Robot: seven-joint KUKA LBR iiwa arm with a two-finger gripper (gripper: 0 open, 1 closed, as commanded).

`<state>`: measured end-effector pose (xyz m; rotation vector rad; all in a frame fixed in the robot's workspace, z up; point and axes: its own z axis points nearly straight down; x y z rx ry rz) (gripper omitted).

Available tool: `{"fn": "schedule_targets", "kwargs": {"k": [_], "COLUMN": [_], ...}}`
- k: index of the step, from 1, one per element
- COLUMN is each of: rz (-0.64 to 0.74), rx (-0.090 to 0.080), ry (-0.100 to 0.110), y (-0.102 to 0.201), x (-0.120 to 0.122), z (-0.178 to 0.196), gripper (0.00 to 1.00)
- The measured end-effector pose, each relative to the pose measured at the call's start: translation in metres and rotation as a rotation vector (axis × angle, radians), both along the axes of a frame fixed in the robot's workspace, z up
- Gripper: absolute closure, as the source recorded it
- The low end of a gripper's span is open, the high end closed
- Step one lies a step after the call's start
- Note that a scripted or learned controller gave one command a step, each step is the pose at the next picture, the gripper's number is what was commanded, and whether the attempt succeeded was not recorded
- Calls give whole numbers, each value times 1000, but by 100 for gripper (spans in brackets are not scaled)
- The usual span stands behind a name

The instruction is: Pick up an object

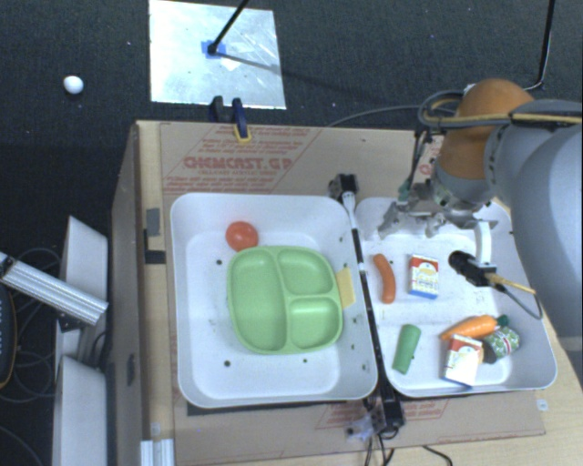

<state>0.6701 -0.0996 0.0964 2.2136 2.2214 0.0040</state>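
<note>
Arm bent in from right — claw over right bin

A brown cardboard sheet with red letters lies under the two white bins, and its edge shows behind them and in front of them. At its far edge sit two small clamps, a black one and a blue and yellow one, side by side. Beyond them, on the dark carpet, lies a shiny silver sheet with a small blue piece on it. A thin dark rod goes up from this piece. A white ball rests on the carpet, well apart to the left. At the left, a metal rail lies at a slant above white boards.
</note>
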Motion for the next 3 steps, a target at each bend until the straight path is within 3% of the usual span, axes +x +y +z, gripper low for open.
{"fn": "schedule_targets", "kwargs": {"k": [1, 3], "rz": [1, -1], "rx": [2, 1], "ry": [4, 3], "y": [17, 15], "x": [-2, -1], "z": [-12, -11], "gripper": [0, 0]}}
